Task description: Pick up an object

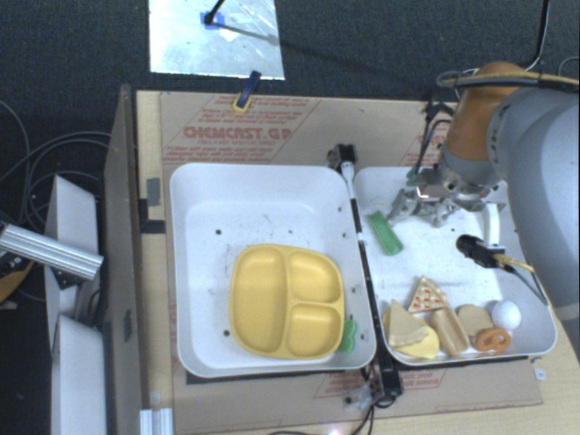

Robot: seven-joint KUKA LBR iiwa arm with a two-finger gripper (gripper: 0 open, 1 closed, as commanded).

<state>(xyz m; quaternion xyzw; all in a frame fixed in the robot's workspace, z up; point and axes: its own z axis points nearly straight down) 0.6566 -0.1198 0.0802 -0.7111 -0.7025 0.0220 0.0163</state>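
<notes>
My claw [422, 208] sits low in the right bin [544, 333], near its upper left part, fingers spread w/ nothing between them. Metal fingertips [403, 208] point toward the bin's left wall.

Closest thing: a green stick-shaped piece [387, 234], just beside my fingertips, down & left, lying at a slant close to the divider where the two bins meet. Can't tell if I touch it; looks slightly apart.

Farther down, along the bin's lower edge, a cluster of toy food: a pizza slice [427, 294], a yellow cheese wedge [408, 326] below it, a tan bread-like piece [449, 331], a round brown cookie-ish thing [474, 318], a small pretzel [495, 339] & a white egg [505, 314]. All well apart from my claw.

A black cable end [478, 249] w/ yellow tip hangs over the bin btw. me and that cluster.

Left bin [204, 207] holds a yellow divided plate [286, 299], w/ a small green bit [348, 335] at its right edge by the divider.

Arm pose: wrist bent down into the bin, orange band [476, 116] above it, grey body [548, 179] coming in from the right.
</notes>
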